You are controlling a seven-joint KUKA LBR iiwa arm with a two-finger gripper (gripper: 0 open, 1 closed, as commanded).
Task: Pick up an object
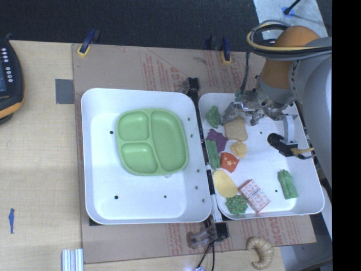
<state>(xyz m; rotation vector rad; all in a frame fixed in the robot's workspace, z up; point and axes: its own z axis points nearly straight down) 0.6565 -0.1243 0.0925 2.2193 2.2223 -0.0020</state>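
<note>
Over the far end of the right bin, the gripper hangs low on the arm, which comes in from the right. Honestly can't tell from this angle whether it's open or closed, or whether it's touching anything.

All the pickable stuff is piled in that bin's left half. A tan piece lies just below the gripper, with a leafy green right beside it by the bin's left wall. Going nearer: a purple bit, a long green stick along the wall, a small yellow chunk, a red tomato, a yellow slice, then a bumpy green clump and a red-and-white box at the near edge. A green pod sits well apart on the right side.

Left bin holds a green divided plate. A croissant lies outside the bins, on the bench near the front.
</note>
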